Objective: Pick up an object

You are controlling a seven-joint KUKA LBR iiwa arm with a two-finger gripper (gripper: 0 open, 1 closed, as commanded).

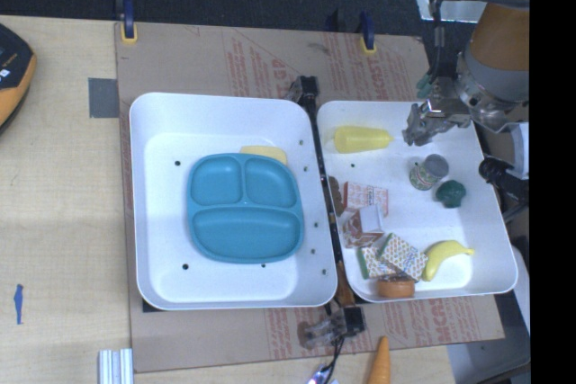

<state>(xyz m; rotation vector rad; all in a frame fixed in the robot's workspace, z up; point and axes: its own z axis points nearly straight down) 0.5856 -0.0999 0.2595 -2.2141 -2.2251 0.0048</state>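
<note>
One yellow bottle lies at the back of your right bin, just beside the gripper, whose finger state you cannot tell. Nearer you: one can, one green ball, one banana, several packets. One blue plate sits in the left bin.
</note>
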